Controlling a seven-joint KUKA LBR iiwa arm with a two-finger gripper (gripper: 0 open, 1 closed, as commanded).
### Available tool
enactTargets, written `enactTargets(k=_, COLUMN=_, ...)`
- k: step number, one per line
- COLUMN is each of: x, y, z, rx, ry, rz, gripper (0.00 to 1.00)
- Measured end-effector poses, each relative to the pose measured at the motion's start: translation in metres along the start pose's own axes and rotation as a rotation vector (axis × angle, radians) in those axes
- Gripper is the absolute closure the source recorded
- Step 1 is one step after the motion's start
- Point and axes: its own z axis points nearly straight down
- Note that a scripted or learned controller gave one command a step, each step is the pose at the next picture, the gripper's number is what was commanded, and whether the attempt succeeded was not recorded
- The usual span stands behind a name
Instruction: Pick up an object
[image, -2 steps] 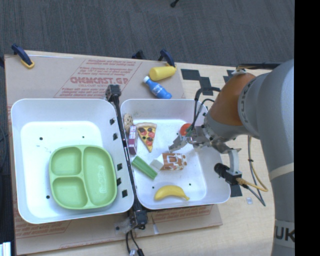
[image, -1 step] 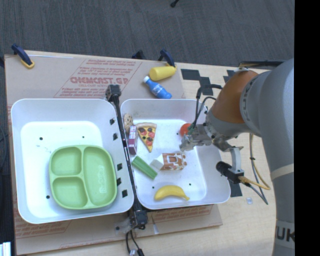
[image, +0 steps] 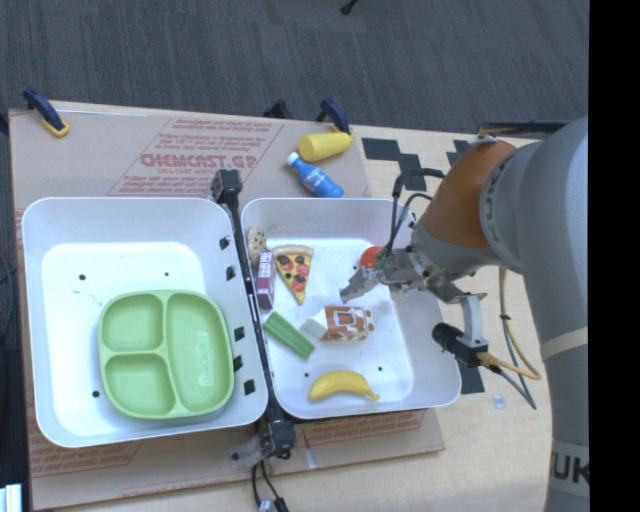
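Camera view is showing the gripper (image: 357, 287) hanging, fingers apart and holding nothing, just above-right of the brown packet (image: 347, 323) in the right bin (image: 425, 375).

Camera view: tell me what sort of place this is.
Probably a robot lab bench set up for grasping trials. A grey robot arm reaches over two white bins, toy food such as a banana and a pizza slice lies in one, and clamped cardboard covers the bench.
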Motion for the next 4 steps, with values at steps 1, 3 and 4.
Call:
enactTargets(k=1, x=0.001, y=-0.083, z=0.013, rx=-0.001, ry=0.002, rz=0.004, gripper=0.00)
enactTargets(k=3, x=0.000, y=-0.094, z=-0.065, rx=-0.005, ry=0.001, rz=0.007, gripper=1.00)
enactTargets(k=4, x=0.032, y=-0.093, z=0.013, rx=-0.002, ry=0.003, rz=0.003, gripper=1.00)
